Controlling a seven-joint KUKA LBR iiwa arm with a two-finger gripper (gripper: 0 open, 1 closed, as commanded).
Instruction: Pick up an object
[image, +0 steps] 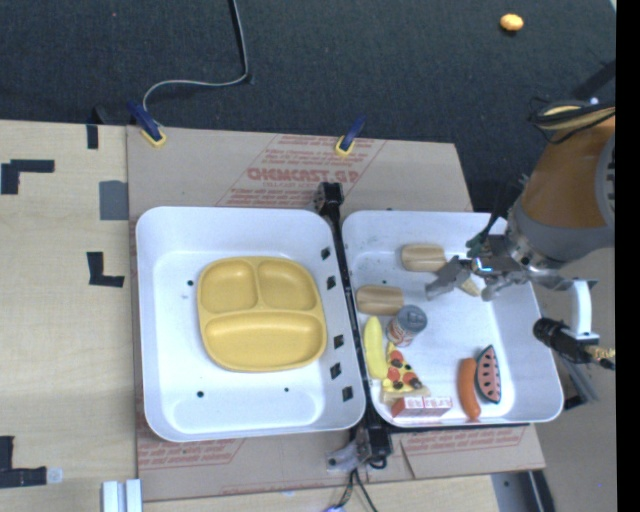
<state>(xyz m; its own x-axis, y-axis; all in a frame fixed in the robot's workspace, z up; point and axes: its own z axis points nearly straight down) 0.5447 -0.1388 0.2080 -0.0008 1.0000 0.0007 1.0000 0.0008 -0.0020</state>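
We see the gripper (463, 282) spread wide, holding nothing; bun (423, 257) just left, can (407, 322) below-left

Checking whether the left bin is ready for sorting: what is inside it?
The left bin holds a yellow divided tray, lying flat with nothing in its three sections. Whatever is under the tray is covered.

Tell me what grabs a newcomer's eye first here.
The yellow tray sits alone in the left bin. The right bin holds a cluster of toy food, watermelon slice included. The arm reaches in from the right, its tool above that bin.
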